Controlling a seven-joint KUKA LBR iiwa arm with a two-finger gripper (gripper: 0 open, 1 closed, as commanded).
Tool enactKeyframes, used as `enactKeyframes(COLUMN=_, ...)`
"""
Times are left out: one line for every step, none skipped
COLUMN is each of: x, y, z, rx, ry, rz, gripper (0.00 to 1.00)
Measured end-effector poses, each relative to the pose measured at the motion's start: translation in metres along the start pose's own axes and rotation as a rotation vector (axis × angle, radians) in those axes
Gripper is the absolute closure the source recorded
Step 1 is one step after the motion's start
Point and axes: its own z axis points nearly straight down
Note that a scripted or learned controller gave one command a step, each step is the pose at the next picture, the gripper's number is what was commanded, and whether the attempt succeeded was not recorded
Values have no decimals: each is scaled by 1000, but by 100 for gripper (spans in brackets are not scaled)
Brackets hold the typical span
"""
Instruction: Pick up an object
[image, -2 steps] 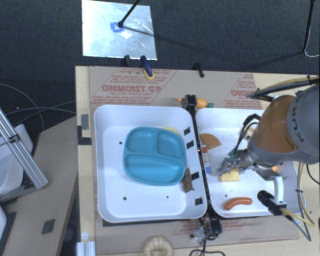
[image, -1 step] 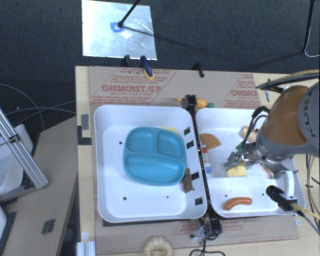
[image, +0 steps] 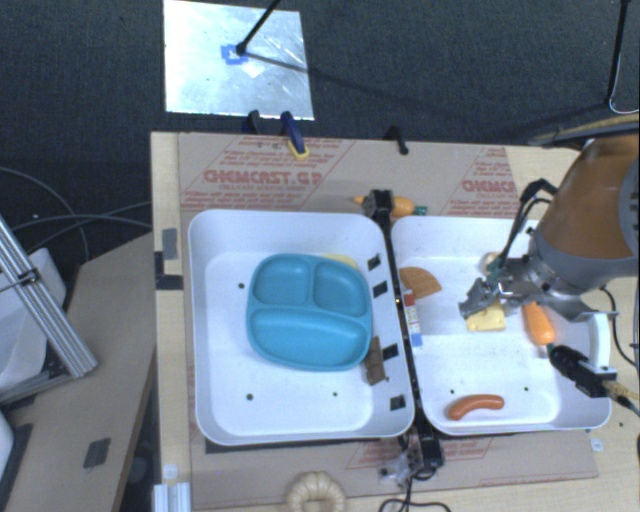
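My gripper (image: 481, 299) hangs low in the right bin (image: 440, 235), directly over the far edge of a yellow cheese-like block (image: 488, 321). An orange carrot (image: 538, 324) lies just right of that block, under the wrist. A brown bread-like wedge (image: 421, 282) rests to the gripper's left, near the divider. An orange sausage (image: 474, 405) lies near the bin's front wall. Nothing can be seen held in the gripper.
The left bin (image: 215, 300) holds a blue divided plate (image: 308, 310), with a small brown piece (image: 375, 363) at its right edge and a pale yellow thing (image: 345, 261) behind it. A small white, red and blue item (image: 411, 322) lies by the divider (image: 397, 310).
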Motion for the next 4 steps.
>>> enactKeyframes(x=0, y=2, z=-28, rx=2, ry=1, rz=0, gripper=100)
enactKeyframes(x=26, y=54, z=-19, rx=2, ry=1, rz=-4, gripper=100)
enactKeyframes(x=42, y=79, z=-37, rx=1, ry=2, rz=-2, gripper=100)
enactKeyframes(x=38, y=84, z=-26, rx=4, ry=0, rz=0, gripper=100)
